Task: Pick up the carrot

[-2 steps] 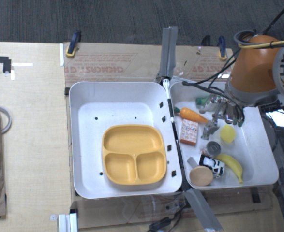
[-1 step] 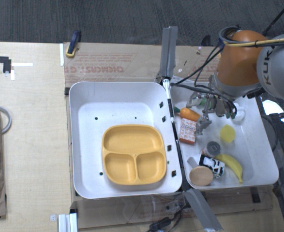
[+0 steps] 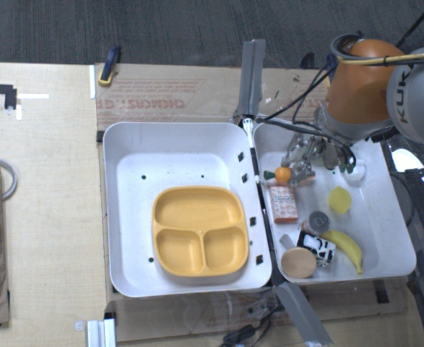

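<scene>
**Carrot at far-left of right bin, gripper right beside it**

While the gripper [image 3: 303, 166] hangs low over the far part of the right bin [image 3: 399, 215], can't tell how its jaws are set. The carrot [image 3: 283, 173] lies just left of it, near the bin's left wall, with nothing visibly clamping it. One red-white packet [image 3: 283, 203] sits just nearside of the carrot. Further near: one grey disc [image 3: 319, 221], one black-white object [image 3: 317, 246], one wooden bowl [image 3: 298, 263]. Right of those: one lemon [image 3: 340, 200], one banana [image 3: 347, 247]. The left bin [image 3: 125, 194] holds one yellow divided plate [image 3: 199, 230].
</scene>
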You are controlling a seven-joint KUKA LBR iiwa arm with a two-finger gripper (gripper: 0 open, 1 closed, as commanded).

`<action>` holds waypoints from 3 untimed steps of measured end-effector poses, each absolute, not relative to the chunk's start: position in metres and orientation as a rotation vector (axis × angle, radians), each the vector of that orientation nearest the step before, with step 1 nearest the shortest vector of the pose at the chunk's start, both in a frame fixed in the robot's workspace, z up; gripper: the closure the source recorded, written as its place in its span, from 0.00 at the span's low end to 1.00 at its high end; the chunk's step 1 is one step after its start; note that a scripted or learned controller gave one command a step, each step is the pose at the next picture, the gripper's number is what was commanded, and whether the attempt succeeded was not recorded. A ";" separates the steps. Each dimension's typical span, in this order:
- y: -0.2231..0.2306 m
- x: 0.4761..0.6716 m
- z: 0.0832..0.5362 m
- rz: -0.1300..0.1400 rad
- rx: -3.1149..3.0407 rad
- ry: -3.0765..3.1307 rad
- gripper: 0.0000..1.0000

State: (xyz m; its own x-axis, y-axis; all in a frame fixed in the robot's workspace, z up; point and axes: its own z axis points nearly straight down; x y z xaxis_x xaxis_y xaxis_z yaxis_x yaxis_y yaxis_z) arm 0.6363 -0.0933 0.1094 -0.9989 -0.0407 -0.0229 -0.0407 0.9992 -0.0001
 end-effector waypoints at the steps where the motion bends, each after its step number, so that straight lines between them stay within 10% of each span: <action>1: -0.015 0.642 0.193 0.001 0.201 3.130 1.00; 2: -0.015 0.642 0.193 0.001 0.202 3.130 0.00; 3: -0.084 0.624 0.193 0.000 -0.194 3.132 0.00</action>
